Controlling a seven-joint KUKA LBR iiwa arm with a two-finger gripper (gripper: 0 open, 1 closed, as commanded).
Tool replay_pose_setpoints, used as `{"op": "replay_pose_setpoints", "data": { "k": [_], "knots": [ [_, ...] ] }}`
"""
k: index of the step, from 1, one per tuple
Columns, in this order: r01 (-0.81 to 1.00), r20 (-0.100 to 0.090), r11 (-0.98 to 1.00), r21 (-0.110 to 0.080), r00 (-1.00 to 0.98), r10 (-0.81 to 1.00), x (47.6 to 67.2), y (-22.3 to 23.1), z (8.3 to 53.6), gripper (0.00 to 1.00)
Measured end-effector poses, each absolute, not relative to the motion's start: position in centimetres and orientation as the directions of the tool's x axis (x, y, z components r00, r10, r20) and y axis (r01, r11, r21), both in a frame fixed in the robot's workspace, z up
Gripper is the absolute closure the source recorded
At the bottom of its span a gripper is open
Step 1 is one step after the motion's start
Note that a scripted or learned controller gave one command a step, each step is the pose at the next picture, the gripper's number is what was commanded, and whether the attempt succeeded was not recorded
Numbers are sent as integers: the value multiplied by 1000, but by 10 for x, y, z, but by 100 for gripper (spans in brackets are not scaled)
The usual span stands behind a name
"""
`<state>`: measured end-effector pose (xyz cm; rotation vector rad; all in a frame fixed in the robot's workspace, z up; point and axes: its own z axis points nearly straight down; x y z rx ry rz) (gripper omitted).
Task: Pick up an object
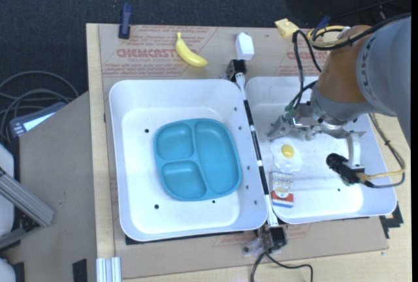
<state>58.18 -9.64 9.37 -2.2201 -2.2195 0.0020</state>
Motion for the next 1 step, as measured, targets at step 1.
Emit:
{"op": "replay_pose_setpoints", "data": {
  "k": [1],
  "knots": [
    [1000, 1, -1, -2, 1, 1000, 545, -96, 84, 0]
  ]
}}
